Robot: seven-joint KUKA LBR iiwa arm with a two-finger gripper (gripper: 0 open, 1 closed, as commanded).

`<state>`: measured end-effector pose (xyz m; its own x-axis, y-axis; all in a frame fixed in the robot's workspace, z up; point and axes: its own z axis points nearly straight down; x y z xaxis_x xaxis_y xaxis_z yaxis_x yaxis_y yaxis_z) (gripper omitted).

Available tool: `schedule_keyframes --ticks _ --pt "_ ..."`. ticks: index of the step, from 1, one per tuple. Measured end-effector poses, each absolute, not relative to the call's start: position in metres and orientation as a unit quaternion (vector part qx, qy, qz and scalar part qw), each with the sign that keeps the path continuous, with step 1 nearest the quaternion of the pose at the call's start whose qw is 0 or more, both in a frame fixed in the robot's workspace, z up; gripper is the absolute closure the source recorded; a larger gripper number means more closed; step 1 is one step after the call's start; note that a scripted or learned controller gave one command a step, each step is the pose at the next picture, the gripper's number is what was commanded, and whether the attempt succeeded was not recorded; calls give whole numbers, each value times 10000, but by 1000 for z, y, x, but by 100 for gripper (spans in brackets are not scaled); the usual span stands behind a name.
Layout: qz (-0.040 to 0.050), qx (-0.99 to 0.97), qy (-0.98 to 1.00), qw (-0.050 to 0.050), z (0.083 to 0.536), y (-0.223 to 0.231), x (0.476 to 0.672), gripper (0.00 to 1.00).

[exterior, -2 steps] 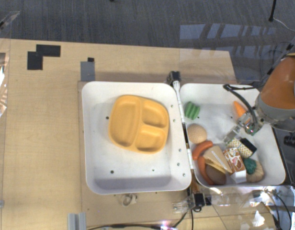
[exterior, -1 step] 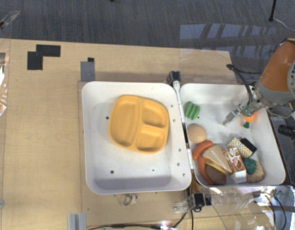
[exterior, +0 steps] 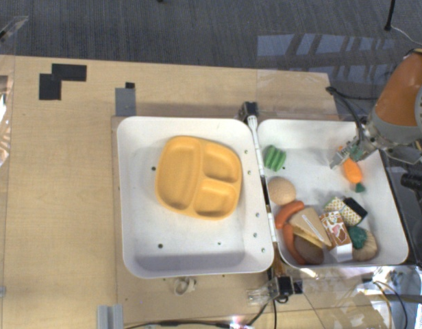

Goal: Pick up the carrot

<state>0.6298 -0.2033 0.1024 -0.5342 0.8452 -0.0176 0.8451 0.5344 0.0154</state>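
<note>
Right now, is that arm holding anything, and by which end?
It seems to hold the carrot: the gripper sits at its upper, green-topped end, and the orange body hangs below. The view is too small to confirm a firm clamp.

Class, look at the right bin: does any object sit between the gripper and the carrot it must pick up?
Nothing visible does. The gripper is right at the carrot near the right bin's far right side; the other toy foods lie apart, nearer the camera.
</note>
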Motion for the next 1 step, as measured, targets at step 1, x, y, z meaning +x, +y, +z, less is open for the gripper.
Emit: schedule_keyframes --ticks 1 --pt "28 6102 7922 55 191 -156 584 100"
